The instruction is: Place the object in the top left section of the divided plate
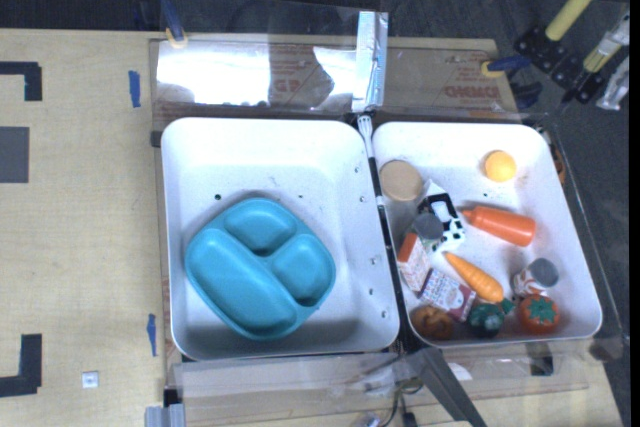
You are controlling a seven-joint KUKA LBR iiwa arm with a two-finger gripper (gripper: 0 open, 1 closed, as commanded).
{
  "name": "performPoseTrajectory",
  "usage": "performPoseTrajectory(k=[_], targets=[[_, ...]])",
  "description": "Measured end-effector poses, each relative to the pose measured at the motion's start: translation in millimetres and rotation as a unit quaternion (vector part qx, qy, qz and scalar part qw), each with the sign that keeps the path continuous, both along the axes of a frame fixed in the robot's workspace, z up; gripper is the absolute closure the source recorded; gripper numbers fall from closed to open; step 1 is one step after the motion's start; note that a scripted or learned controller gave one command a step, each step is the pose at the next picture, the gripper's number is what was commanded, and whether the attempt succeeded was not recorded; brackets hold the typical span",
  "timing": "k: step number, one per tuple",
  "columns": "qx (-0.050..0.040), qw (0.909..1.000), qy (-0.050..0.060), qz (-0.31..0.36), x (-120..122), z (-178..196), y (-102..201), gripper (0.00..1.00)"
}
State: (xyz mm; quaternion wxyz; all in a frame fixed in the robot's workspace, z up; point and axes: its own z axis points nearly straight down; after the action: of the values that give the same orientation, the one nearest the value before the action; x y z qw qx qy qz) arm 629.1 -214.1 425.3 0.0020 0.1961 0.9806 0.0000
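In the left bin (200, 155), blue divided plate (240, 300), three rounded sections, set askew, end effector state unclear.

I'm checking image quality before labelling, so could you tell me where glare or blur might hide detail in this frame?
In the camera view, strong glare washes out the clear panel behind the left bin; the blue divided plate is evenly lit with soft shadows in its sections; the small toys crowded in the right bin look slightly soft, so their fine details are hard to read.

Open white floor around the blue divided plate (260, 265) in the left bin (200, 150); right bin (570, 215) crowded with toys.
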Motion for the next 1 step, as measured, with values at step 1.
performPoseTrajectory(k=[1], targets=[[0.0001,1.0000,0.000,0.000,0.0,-0.4,0.0,0.00]])
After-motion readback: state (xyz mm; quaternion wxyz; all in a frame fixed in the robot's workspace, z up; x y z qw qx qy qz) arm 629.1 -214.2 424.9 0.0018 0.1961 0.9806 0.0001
